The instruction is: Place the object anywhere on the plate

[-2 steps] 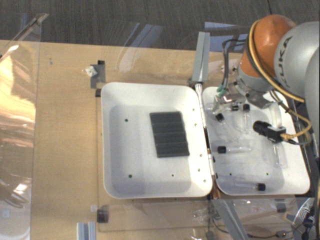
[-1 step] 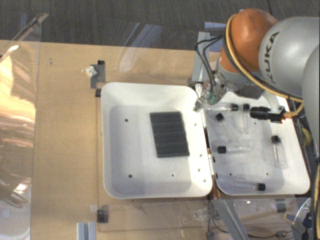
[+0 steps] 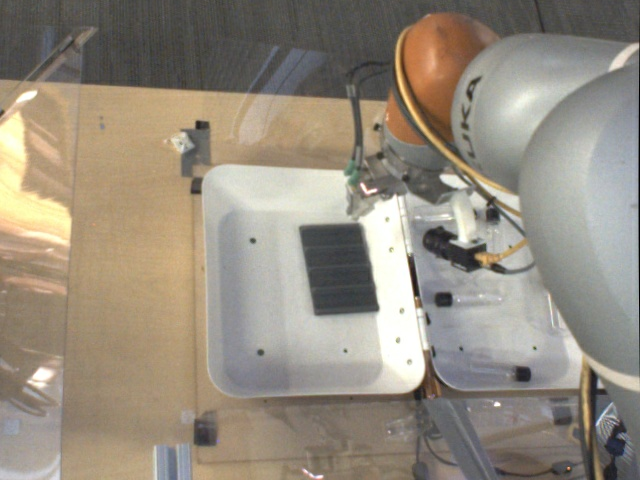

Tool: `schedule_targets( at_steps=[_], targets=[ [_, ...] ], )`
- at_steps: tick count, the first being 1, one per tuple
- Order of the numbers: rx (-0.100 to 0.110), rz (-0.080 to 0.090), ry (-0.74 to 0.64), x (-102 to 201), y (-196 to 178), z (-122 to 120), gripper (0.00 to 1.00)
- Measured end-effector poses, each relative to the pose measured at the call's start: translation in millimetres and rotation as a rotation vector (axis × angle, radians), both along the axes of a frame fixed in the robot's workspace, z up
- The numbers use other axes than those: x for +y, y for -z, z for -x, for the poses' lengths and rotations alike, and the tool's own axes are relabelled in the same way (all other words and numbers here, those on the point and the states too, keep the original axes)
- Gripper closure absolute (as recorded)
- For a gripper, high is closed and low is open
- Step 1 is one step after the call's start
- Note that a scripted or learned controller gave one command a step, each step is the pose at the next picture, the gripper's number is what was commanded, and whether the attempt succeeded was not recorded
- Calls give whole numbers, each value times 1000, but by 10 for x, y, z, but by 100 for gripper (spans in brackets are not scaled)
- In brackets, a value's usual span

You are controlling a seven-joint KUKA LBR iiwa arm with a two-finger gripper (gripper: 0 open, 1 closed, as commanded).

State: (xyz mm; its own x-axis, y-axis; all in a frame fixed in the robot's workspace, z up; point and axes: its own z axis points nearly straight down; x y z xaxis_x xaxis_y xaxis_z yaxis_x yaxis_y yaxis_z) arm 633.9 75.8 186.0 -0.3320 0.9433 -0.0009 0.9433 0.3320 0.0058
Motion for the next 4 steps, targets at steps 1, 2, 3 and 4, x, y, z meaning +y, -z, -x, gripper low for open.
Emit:
schedule_targets(
  at_steps=[1,2,3,4],
  targets=[
    [1,1,-353,640,373,147,100],
    [2,0,-164,1543,836,171,100],
    [-10,4,-866,1422,943,85,100],
    [-9,7,-1486,1551,481,-239,100]
  ],
)
